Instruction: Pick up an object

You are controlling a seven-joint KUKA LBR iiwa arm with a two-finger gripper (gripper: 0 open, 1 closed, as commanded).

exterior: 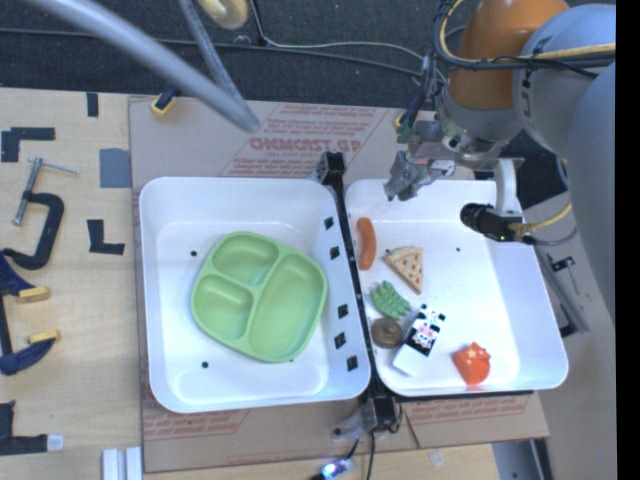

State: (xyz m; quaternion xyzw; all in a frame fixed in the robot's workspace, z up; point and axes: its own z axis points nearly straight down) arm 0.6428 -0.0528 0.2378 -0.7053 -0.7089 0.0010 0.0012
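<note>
In the right white bin [520, 298], along its left side, lie the small things that could be picked: an orange-red sausage-shaped toy [366, 242] lying lengthwise close to the dividing wall, a tan wedge like a slice of pizza [406, 265] just to its right, a green ridged piece [392, 299] below them, a brown round disc [386, 332] under that, a small white carton with black cow patches [420, 339] touching or nearly touching the disc, and a red-orange strawberry-like lump [473, 363] nearer the front right corner. The two-finger gripper [401, 187] hangs over the far left corner of this bin, above the sausage and apart from it; nothing shows between its fingers, and how wide they stand cannot be told. Above it rises the grey arm with its orange band [500, 43]. In the left white bin [170, 268] rests a light green plastic plate with three compartments [261, 296], tilted at an angle. On the wooden bench at far left lies a black clamp [38, 220].
</note>
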